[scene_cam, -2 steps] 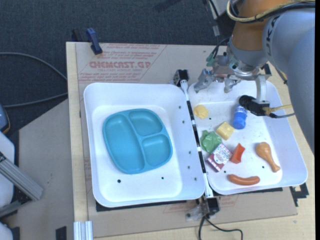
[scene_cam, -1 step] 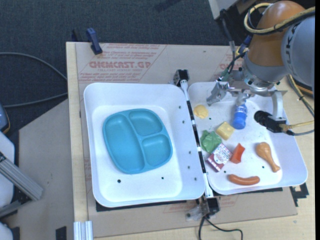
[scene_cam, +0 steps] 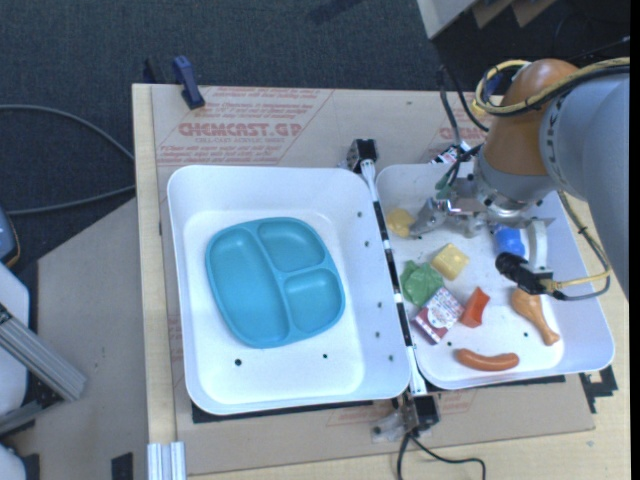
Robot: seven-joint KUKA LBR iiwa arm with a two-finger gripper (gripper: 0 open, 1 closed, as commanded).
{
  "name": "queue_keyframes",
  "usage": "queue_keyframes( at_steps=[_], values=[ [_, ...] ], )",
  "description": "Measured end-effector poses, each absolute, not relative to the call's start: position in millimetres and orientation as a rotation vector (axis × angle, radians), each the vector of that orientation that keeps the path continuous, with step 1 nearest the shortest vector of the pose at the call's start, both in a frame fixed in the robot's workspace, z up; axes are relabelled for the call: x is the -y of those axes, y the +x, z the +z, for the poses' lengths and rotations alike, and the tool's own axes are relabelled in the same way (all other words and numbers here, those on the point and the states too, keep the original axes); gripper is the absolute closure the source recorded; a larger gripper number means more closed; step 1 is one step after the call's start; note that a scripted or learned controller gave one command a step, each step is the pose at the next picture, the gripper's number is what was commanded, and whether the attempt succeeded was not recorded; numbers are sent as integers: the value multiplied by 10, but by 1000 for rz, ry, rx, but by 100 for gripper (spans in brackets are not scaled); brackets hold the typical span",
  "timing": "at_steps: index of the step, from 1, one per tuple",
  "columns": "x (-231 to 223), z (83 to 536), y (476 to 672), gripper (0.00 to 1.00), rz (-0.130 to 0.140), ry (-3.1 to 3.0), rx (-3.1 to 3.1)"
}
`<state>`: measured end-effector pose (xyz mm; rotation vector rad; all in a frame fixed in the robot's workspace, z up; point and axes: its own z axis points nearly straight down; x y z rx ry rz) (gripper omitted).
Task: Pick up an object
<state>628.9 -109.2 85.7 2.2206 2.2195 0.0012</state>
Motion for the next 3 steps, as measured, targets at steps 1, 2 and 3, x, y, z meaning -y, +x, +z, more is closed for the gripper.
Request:
queue_keyframes(
  at_steps=[1, 2, 3],
  values=[
    [1089, 959, 6296, 100, 4, 2220, -2217],
    [1089, 958, 6295, 0, 4, 2220, -2218],
    [1497, 857, 6559, 0, 2, 2219, -2218]
  ],
)
